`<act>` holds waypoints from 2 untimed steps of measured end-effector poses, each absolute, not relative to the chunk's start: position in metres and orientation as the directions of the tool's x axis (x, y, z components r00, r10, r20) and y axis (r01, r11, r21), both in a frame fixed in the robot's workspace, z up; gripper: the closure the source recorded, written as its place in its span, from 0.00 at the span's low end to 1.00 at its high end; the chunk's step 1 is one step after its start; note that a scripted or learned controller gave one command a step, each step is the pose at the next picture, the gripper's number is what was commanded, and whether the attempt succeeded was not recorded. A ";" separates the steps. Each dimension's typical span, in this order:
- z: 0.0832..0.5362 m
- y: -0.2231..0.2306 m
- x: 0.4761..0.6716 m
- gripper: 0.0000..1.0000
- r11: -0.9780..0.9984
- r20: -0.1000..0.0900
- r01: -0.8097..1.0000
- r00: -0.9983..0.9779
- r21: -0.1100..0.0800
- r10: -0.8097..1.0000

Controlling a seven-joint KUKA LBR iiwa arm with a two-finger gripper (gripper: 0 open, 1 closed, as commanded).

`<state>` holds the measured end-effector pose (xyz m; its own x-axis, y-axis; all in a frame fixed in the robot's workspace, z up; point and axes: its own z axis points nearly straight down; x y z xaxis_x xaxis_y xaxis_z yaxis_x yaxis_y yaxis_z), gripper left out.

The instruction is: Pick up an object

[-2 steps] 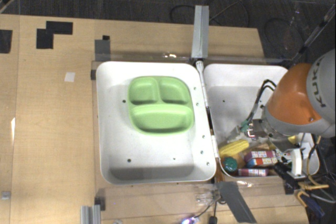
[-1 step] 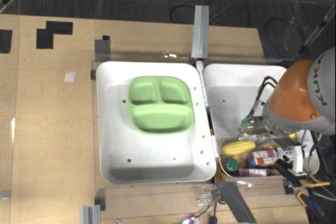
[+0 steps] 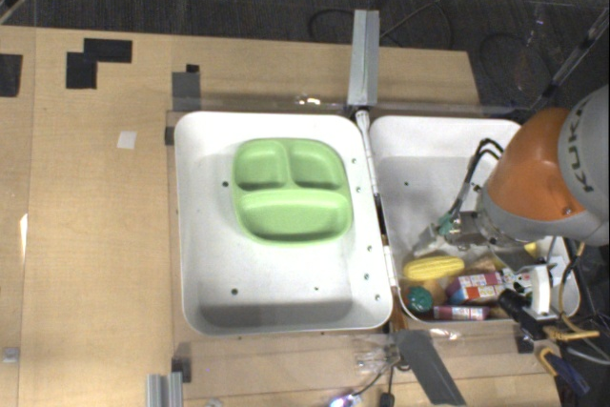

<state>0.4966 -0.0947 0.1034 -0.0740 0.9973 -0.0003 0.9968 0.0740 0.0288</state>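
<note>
Objects lie heaped in the near corner of the right bin (image 3: 419, 148): a yellow piece (image 3: 434, 268), a red-and-white packet (image 3: 474, 285), a teal round thing (image 3: 417, 301) and a thin red-and-dark stick (image 3: 465, 312) along the near wall, all touching or just beside one another. Their exact kinds are hard to make out, and the far side of the heap is hidden under the arm (image 3: 543, 172), whose orange band and grey wrist cover the right half of that bin and run off the right edge. The gripper (image 3: 456, 229) hangs low just above the yellow piece; its tips are lost against the clutter, so how far they are parted and whether they grip anything cannot be told. The far left part of the right bin floor is bare white, giving open room there, while the heap is pressed against the near wall and the divider between the bins. The left bin (image 3: 200, 234) holds a green tray (image 3: 291, 189) with three compartments, set near its middle, with bare floor all round it.
</note>
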 end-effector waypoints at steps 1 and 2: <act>0.091 -0.110 0.562 0.00 0.194 -0.003 0.981 -0.194 0.014 0.981; 0.087 -0.166 0.667 0.00 0.174 -0.003 0.985 -0.173 0.007 0.985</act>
